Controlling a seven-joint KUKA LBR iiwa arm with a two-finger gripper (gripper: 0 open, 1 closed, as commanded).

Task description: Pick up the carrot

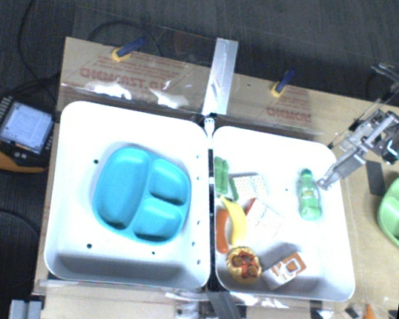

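Carrot [223,230] is lying against the right bin's [341,215] left wall, pressed by the banana [235,219].
Pincer [329,177] is hovering near the green bottle [309,194]; grip state I cannot tell. Descending there risks grabbing bottle or banana.

From my station I can make out red printed lettering on the clear plastic sheet [151,83] taped across the worktop, well to the left of the end effector [329,179], but it is too blurred and washed out to read. Nothing else carries legible text.
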